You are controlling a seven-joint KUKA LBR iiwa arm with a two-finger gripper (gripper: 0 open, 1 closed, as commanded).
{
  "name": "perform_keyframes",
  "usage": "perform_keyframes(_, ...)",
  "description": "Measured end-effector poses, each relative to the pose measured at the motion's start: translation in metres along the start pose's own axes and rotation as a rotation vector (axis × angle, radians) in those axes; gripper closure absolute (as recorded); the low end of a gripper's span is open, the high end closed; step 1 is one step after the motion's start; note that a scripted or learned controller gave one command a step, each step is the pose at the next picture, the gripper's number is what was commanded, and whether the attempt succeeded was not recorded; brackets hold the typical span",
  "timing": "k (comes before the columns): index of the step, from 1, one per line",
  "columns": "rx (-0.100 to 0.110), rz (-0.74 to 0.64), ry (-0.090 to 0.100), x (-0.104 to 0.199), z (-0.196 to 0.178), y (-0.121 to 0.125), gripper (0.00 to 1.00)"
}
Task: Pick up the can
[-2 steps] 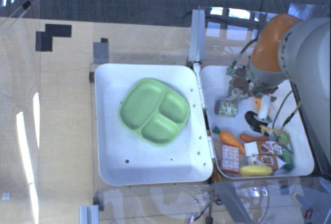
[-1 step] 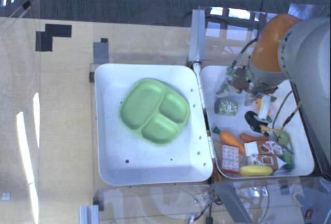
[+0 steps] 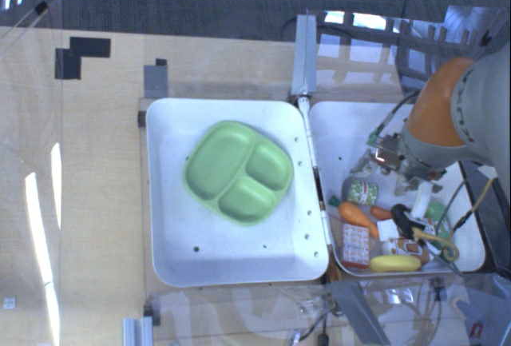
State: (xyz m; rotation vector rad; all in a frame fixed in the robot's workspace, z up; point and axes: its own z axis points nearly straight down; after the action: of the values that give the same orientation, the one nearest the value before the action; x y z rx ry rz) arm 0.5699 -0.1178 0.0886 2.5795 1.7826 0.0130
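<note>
Camera view: gripper beside can.

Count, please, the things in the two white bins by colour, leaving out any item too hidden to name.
Green: 2, the divided plate and the can
Orange: 1, the carrot
Yellow: 1, the banana
Red and white: 1, the packet
Total: 5; further items under the arm are too hidden to name.

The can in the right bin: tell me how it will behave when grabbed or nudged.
The can looks to be lying on its side, so a nudge would probably roll it. Its rounded, likely smooth wall may slip from a loose pinch. The carrot close beside it might block rolling that way.
</note>
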Motion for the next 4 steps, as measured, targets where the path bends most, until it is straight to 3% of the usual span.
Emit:
perform_keyframes(1,0.000,0.000,0.000,0.000,0.000,0.000,0.00)
perform_keyframes(2,-0.016,0.258,0.005,0.012,-0.002,-0.044,0.00)
perform_keyframes(3,0.006,0.138,-0.001,0.000,-0.015,-0.022,0.00)
perform_keyframes(4,-0.022,0.415,0.006,0.015,-0.006,-0.048,0.00)
